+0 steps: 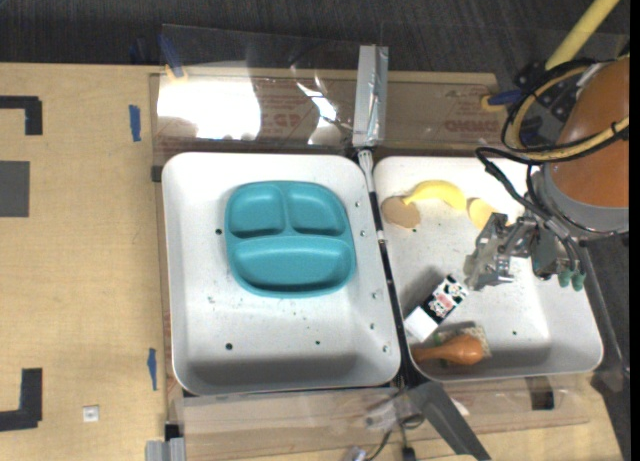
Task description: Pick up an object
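End effector (497, 257) poised low over the right bin (570, 344), approach step, nothing seen grasped.

Whether it is wide or narrow cannot be told. Candidates lie in that bin at the frame's right: banana (440, 193) above, milk carton (437, 306) and carrot (452, 349) below. Next, I judge, it must centre over one and descend.
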Controlling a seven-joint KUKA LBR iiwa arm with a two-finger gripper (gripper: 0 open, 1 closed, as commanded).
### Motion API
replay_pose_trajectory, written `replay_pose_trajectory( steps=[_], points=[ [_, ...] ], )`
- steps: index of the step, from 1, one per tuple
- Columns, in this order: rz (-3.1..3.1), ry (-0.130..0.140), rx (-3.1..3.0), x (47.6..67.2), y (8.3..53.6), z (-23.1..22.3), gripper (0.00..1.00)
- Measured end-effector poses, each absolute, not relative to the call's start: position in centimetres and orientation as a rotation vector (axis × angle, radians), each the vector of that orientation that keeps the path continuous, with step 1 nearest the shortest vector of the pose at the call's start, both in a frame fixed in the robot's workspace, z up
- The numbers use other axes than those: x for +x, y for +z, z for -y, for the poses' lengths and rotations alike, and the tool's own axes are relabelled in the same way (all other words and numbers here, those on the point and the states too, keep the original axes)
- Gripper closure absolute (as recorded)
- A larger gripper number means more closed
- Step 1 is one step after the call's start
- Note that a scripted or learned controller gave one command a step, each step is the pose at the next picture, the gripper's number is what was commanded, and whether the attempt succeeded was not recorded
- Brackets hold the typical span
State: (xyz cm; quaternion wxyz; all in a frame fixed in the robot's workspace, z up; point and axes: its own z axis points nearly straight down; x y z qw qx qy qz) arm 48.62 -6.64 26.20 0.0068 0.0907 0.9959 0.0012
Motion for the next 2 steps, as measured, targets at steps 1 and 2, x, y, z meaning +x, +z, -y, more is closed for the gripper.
replay_pose_trajectory(
  steps=[1,2],
  points=[
    [-3.006,-0.001,-0.883,48.1,27.3,6.7,1.0],
    [-2.803,-0.001,-1.401,52.2,28.0,5.9,1.0]
  ],
)
